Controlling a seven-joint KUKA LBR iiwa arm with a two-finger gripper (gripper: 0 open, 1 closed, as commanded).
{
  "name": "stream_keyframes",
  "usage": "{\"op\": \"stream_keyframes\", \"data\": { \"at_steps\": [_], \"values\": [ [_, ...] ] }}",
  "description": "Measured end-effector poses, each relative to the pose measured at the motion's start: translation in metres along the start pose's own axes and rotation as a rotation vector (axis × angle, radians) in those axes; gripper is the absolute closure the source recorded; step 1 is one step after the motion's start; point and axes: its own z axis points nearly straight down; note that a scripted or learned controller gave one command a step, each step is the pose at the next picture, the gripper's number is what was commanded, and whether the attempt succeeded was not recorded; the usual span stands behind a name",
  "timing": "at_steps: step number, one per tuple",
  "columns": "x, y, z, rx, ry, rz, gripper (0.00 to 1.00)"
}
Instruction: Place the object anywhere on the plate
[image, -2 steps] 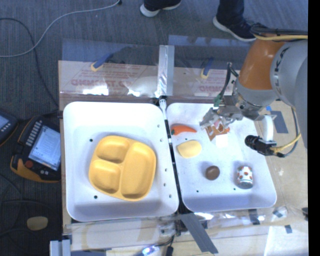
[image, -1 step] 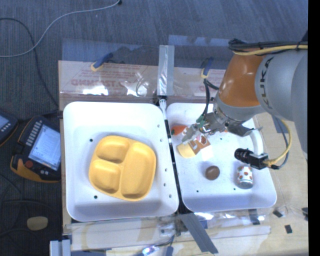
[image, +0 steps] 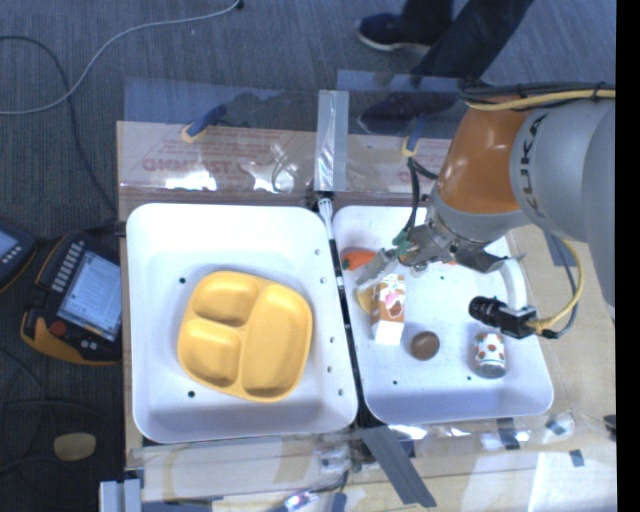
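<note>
Over the right bin (image: 520, 390), the gripper (image: 412, 250) nears the carton (image: 389, 305); its grip cannot be told. Grasping seems next, then carrying to the plate (image: 245, 332).

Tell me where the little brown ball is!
The brown ball sits in the right bin, near its front, between the carton and the small can.
</note>
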Motion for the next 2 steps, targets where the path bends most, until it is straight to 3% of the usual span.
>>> {"op": "stream_keyframes", "data": {
  "at_steps": [1,2],
  "values": [
    [-0.047,-0.018,-0.056,0.000,-0.004,0.742,0.00],
    [-0.068,-0.053,-0.094,0.000,-0.005,1.087,0.00]
  ]
}}
